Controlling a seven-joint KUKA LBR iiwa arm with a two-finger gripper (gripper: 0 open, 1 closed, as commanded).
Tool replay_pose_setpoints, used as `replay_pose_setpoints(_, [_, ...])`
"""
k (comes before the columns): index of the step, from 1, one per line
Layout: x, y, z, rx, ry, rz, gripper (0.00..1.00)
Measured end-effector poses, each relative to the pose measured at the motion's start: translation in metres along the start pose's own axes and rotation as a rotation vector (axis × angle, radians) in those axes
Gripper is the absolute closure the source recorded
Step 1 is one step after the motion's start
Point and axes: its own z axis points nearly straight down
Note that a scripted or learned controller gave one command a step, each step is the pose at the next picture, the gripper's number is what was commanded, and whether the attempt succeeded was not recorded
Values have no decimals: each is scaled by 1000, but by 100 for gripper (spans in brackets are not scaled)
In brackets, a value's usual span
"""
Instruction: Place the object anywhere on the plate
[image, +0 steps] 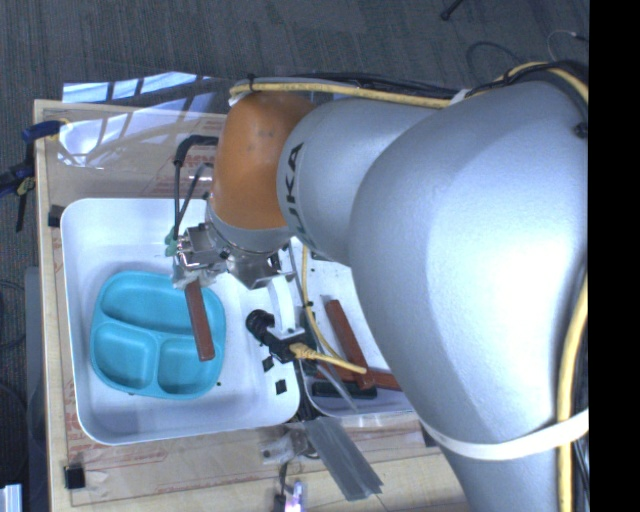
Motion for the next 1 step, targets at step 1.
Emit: replay_pose_setpoints(1, [-1,0,0,-1,0,1,0])
